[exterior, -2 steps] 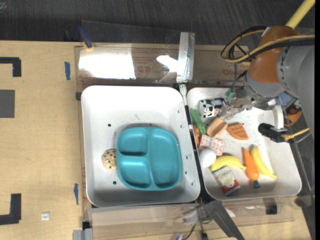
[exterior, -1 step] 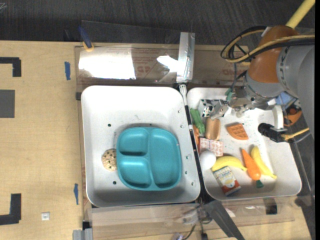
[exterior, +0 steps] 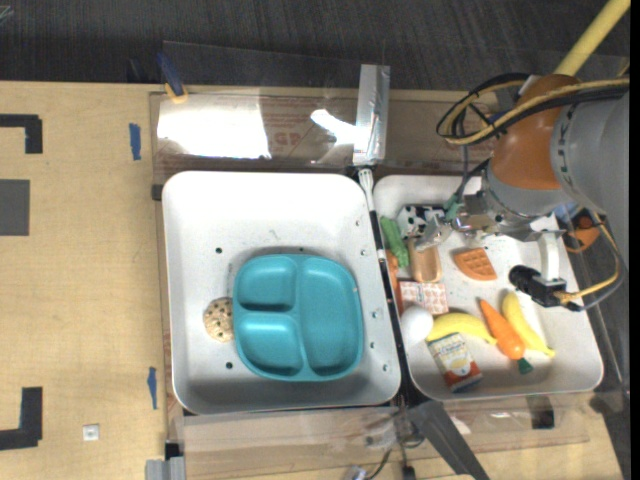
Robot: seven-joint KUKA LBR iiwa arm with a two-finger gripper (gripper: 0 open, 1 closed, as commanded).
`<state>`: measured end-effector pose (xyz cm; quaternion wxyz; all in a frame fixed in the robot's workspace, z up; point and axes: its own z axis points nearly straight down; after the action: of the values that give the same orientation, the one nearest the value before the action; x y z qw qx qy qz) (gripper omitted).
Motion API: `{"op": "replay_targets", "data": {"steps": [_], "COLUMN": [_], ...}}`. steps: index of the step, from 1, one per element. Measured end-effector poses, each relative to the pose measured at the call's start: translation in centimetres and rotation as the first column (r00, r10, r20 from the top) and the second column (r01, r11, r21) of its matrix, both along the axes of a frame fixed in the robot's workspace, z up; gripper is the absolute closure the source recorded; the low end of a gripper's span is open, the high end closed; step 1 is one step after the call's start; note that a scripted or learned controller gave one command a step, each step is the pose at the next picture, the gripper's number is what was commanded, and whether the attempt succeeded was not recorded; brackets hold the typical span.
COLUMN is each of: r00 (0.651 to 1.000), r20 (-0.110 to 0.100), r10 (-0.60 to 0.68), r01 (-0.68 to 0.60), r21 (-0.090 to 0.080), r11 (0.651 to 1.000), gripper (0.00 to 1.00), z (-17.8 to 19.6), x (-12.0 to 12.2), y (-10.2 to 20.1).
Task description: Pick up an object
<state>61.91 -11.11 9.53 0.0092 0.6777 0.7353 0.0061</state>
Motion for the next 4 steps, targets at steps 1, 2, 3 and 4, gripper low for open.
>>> {"op": "replay_targets", "data": {"steps": [1, 2, 3, 4], "r00": [0.994, 0.994, 0.982, 0.999], "r20": [-0.004, 0.006, -0.010, -0.024], "r10": [0.105, 0.107, 0.189, 0.039], "r01": [-0.105, -0.107, -0.189, -0.038], "r21": [-0.003, 0.000, -0.001, 0.005], "r11": [0.994, 0.994, 0.982, 0.999], "gripper": [0.00, 1.00, 1.00, 1.00], "z": [-0.1, 1.4, 12.4, 9.4], "x": [-2.0, -1.7, 5.1, -2.8], "y": [-6.1, -5.8, -4.8, -0.2]}}
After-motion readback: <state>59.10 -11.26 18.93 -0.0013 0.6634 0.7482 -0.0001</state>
